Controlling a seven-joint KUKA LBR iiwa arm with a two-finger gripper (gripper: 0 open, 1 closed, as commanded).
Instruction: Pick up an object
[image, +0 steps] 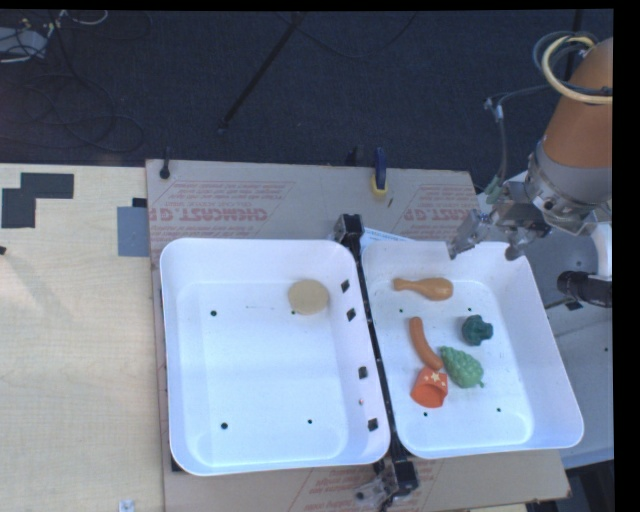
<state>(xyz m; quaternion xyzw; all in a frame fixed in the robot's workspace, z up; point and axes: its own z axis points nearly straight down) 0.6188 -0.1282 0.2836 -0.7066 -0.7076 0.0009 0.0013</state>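
Note:
My gripper (485, 249) hangs over the back edge of the right bin (540, 330); its two fingers are spread apart and open, with nothing between them. Below it in that bin lie a tan drumstick (425, 288), an orange sausage-shaped piece (423, 342), a red-orange piece (431, 388), a light green bumpy piece (462, 366) and a dark green broccoli (476, 329). The drumstick is the nearest, a little in front and to the left of the fingers. A round tan disc (309, 296) lies alone near the back of the left bin (200, 350).
The two bins meet at a ridge with black clips (365, 340). They rest on a cardboard sheet (250, 205) with a blue and yellow clamp (379, 172) at its back edge. A light wooden bench top (70, 340) extends to the left.

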